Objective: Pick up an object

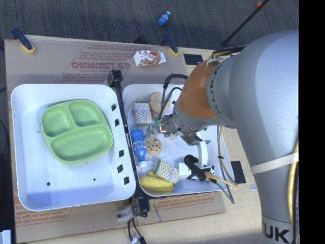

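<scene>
Since the arm's bulk hides my gripper (161,127) (can't tell its state), I judge the nearest pick is the cookie (153,146), just below-left of it in the right bin (229,159).

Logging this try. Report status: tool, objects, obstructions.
Tool low over right white bin, finger state unclear. Nothing seen held. Blue bottle, round cookie, yellow corn cob crowded beneath. Green divided plate in left white bin.

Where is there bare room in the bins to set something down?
Left bin: open floor along its near edge and near corners, beside the green divided plate. Right bin: crowded, with the corn cob, blue bottle, packets and the arm overhead.
</scene>
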`<state>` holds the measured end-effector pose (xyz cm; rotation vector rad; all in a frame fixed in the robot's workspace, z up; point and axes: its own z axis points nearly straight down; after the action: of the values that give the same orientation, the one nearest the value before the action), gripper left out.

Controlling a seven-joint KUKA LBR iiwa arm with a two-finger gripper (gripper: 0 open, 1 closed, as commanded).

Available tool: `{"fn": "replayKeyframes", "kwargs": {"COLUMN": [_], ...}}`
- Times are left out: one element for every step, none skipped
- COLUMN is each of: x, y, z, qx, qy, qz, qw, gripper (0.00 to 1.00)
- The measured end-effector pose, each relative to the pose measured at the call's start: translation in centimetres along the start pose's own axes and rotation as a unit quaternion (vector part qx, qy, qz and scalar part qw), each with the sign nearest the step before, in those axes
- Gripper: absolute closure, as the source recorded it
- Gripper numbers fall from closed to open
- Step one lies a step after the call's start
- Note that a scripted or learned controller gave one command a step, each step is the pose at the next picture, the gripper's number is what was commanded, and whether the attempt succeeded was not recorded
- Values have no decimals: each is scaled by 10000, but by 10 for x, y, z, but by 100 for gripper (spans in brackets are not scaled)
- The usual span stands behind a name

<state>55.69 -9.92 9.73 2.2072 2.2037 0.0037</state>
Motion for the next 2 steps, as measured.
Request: {"fn": "replayKeyframes", "kwargs": {"x": [0, 0], "y": [13, 16], "z": [3, 3], "qx": [68, 76], "qy": [10, 9], "qz": [-7, -15], "qw": [10000, 10000], "gripper": [0, 0]}}
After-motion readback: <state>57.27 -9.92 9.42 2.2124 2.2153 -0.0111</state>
